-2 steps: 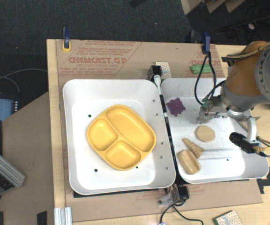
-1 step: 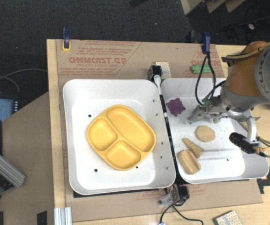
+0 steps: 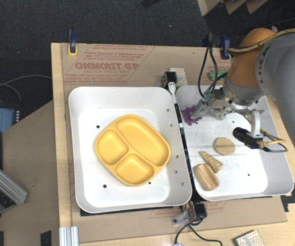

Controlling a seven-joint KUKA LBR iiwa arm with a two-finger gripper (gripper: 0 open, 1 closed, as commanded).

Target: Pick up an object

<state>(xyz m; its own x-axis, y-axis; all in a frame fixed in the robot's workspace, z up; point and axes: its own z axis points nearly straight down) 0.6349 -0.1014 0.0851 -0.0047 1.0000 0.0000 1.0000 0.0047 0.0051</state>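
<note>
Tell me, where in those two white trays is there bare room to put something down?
Left bin: bare strips ring the yellow divided plate, widest along the far wall and the left wall. Right bin: the near right corner is free, right of the wooden cone and wooden cylinder. Its far half is crowded by the gripper, a purple object and a wooden disc.

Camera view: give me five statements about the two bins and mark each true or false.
1. A yellow divided plate lies in the left bin. True.
2. The plate has three compartments. True.
3. The purple object lies in the left bin. False: it is in the right bin, near its far left corner.
4. The round tan disc rests on the plate. False: it lies on the right bin's floor.
5. The arm is over the right bin. True.
</note>
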